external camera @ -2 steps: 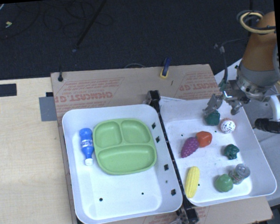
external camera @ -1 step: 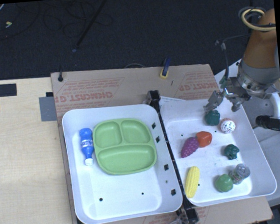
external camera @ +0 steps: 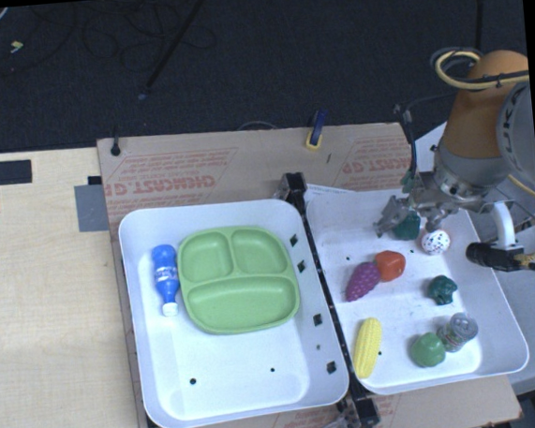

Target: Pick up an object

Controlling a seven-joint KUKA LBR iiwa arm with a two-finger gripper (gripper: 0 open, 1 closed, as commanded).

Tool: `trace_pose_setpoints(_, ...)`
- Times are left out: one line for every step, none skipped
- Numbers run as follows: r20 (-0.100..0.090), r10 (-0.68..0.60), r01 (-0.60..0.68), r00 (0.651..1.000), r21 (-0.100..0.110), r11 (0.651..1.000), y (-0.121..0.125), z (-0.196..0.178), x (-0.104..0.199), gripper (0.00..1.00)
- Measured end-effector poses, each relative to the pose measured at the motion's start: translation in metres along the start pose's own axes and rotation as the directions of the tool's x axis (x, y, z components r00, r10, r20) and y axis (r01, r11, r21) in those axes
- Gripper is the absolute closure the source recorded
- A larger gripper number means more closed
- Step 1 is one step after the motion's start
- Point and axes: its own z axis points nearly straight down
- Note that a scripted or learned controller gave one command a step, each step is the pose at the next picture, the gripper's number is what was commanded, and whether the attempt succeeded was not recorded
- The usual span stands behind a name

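My gripper (external camera: 401,216) hangs low over the far part of the right bin (external camera: 508,364), reaching in from the right. A small dark teal object (external camera: 407,230) sits right at its tip; whether it is gripped I cannot tell. A white speckled ball (external camera: 435,241) lies just to the right of it. Closer to the front lie an orange-red tomato (external camera: 390,264), a purple toy (external camera: 362,281), a yellow corn cob (external camera: 367,346), a dark green broccoli piece (external camera: 441,288), a green apple (external camera: 427,350) and a grey object (external camera: 458,330).
The left bin (external camera: 162,388) holds a green divided plate (external camera: 237,279) and a blue bottle (external camera: 165,277) lying beside it. A black divider (external camera: 318,288) runs between the two bins. Brown cardboard (external camera: 207,172) lies under both.
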Motion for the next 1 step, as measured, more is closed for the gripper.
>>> trace_pose_setpoints(0.0,-0.003,0.003,1.0,0.005,1.0,0.0073,0.0599,0.0052,0.0)
